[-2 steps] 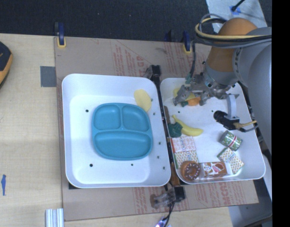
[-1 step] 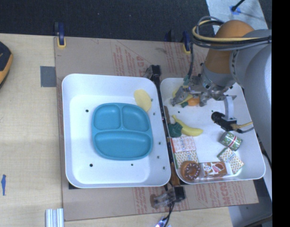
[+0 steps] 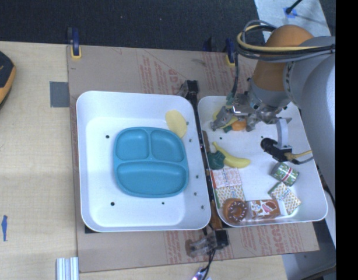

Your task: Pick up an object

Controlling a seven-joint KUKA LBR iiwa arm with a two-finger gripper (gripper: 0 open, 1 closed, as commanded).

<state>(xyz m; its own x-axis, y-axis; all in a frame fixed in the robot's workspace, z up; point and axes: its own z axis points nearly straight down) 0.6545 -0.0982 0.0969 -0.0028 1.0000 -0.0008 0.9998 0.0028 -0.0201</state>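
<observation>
So the grey arm with the orange band is reaching in from the right and hanging over the far end of the right-hand shallow white bin [image 3: 316,214], with the hand [image 3: 237,118] sitting low by that bin's far-left corner. Can't tell how the hand is set, too much clutter there. There's a small orange thing [image 3: 240,123] right under it, touching or nearly, hard to say. The yellow plastic banana [image 3: 232,160] is lying just nearer the camera than the hand, long axis running roughly left-right across the bin. The little green-and-red can [image 3: 284,173] is sitting further right, well apart. The left white bin [image 3: 91,156] is holding a blue divided plate [image 3: 151,161]. My guess: the orange thing is nearest, so that's the target.
</observation>
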